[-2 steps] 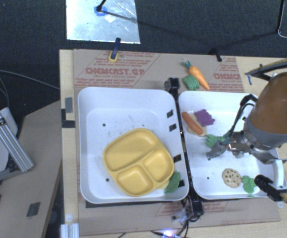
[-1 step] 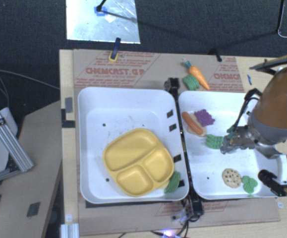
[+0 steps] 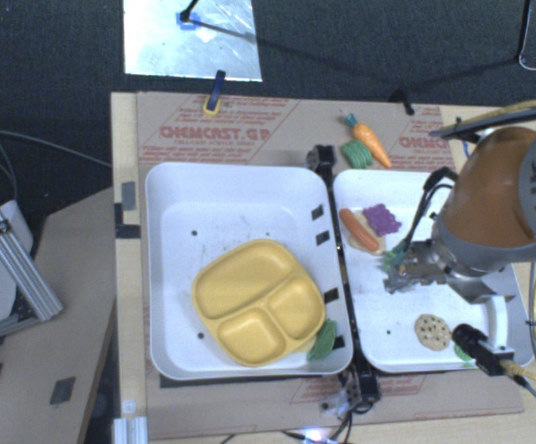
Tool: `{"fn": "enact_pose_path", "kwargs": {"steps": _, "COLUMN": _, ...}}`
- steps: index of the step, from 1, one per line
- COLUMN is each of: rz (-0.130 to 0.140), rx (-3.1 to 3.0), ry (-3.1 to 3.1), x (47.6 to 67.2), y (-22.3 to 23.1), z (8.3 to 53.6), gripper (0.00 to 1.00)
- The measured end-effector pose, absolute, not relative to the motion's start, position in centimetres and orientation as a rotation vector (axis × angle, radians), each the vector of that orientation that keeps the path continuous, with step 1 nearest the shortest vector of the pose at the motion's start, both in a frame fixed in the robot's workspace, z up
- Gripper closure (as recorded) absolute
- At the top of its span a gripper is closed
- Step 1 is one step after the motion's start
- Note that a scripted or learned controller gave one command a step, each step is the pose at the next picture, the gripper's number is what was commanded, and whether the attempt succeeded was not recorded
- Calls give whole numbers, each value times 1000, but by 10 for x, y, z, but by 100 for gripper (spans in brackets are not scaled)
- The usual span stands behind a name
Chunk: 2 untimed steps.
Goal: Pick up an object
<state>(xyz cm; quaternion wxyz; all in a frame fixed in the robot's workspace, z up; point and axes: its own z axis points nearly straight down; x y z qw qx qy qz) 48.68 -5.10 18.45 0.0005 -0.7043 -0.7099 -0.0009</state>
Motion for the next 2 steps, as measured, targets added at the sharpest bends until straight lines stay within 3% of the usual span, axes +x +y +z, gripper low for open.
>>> {"fn": "enact_pose_path", "kwargs": {"steps": 1, "rz": -12, "rx": -2209, "ry": -2238, "x": 557, "y": 25, "z": 185, "gripper": 100}}
{"fn": "enact_pose_path", "kwargs": {"steps": 2, "rz": -7, "rx": -2210, "ry": -2233, "x": 571, "y": 81, "z": 185, "gripper": 100}}
